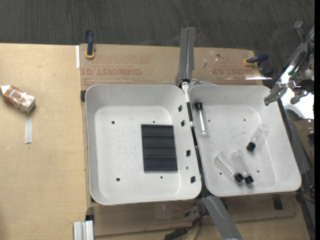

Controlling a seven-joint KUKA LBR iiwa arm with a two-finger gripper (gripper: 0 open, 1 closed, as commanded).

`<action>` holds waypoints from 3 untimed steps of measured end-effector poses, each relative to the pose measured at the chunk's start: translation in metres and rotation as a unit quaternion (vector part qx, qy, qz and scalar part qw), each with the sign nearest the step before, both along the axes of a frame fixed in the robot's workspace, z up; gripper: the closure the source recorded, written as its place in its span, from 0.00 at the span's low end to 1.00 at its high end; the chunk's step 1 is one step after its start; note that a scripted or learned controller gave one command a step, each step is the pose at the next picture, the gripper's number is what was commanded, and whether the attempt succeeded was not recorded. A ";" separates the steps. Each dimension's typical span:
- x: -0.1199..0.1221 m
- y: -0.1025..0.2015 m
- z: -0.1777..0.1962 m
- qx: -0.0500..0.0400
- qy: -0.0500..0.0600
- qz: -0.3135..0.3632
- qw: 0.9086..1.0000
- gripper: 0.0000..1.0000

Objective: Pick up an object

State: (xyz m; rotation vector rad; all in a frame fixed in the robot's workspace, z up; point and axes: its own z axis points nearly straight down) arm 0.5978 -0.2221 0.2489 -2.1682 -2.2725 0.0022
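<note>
While the gripper (283, 98) hangs at the right rim of the right bin (280, 184), its fingers are spread, with nothing between them (one grey tip slants down towards the bin's upper right corner, the other sits just to its right). It is above the rim rather than down among the things.

The right bin holds four clear tubes with black caps. One tube (200, 118) lies along the left wall, cap towards the far side. A second tube (256, 138) lies tilted near the right side, well apart from the first, with its cap at the lower end. A pair of tubes (231, 166) lies near the front wall, side by side and close enough that I cannot tell whether they touch; both caps point towards the front right.

The left bin (100, 184) holds one black ribbed block (159, 147), flat on the floor slightly right of centre.

Both bins rest on a cardboard sheet (125, 66) held by two clamps, one (89, 44) at the far left corner and one (255, 60) at the far right. On the bare worktop (40, 184) to the left, well apart from the bins, lie a small printed carton (19, 99) and a white strip (28, 132) just below it.
</note>
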 end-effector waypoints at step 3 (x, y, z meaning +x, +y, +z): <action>-0.053 0.004 -0.148 0.002 -0.001 0.084 0.996 1.00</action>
